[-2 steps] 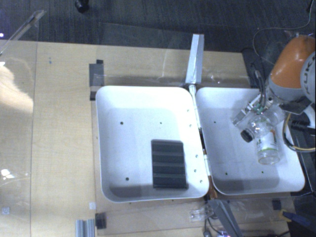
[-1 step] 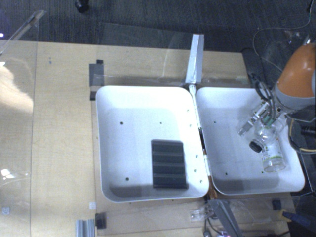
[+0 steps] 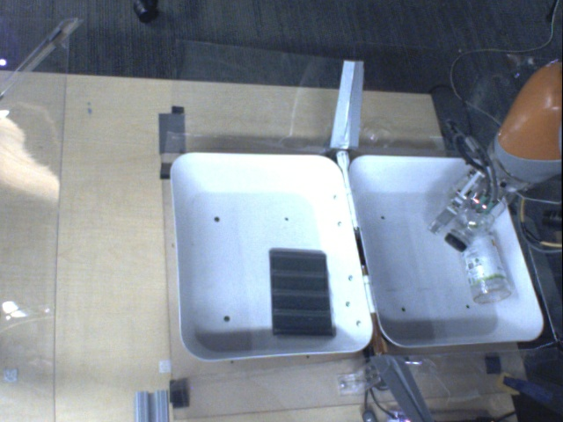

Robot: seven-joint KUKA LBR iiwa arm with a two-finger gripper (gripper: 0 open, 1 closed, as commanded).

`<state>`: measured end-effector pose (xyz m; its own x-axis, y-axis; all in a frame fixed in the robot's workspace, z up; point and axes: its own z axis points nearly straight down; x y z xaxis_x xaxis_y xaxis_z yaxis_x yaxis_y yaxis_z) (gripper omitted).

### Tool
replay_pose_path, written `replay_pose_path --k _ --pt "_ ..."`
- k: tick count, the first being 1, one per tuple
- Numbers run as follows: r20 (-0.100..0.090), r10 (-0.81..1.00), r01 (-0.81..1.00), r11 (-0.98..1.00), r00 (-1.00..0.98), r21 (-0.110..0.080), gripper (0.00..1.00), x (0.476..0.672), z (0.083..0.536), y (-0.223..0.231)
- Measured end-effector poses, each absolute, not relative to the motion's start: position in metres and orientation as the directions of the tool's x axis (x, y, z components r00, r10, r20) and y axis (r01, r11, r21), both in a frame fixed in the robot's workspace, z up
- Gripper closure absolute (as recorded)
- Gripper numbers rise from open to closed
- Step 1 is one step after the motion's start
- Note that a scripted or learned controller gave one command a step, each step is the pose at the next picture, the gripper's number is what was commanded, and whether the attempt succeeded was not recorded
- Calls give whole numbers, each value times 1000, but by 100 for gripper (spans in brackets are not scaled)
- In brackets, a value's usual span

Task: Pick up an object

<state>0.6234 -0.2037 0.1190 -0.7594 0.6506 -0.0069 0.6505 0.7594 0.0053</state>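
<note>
Nearest the viewer, a black ribbed block (image 3: 301, 292) lies flat on the floor of the left bin (image 3: 189, 236), toward its front edge and well apart from the arm. In the right bin (image 3: 387, 236), a clear plastic bottle (image 3: 486, 271) lies on its side near the right wall, its length running roughly front to back. Just beyond the bottle's far end, the gripper (image 3: 464, 214) hangs over the bin floor, near the bottle but with nothing seen between its parts; whether it is spread or closed cannot be told from this view. Farther back, the arm's orange band (image 3: 532, 117) marks the wrist reaching in from the right. The step in hand appears to be the approach. The next move would call for centring over the bottle, descending, and closing across its narrow width.
</note>
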Motion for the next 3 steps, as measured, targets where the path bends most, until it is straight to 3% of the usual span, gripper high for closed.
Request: replay_pose_path --k 1,2,3 --pt "-13 604 603 797 -797 12 0 581 108 -198" --pt "-23 703 703 711 -711 22 0 577 97 -187" --pt "-8 802 802 597 -597 9 0 616 115 -202"
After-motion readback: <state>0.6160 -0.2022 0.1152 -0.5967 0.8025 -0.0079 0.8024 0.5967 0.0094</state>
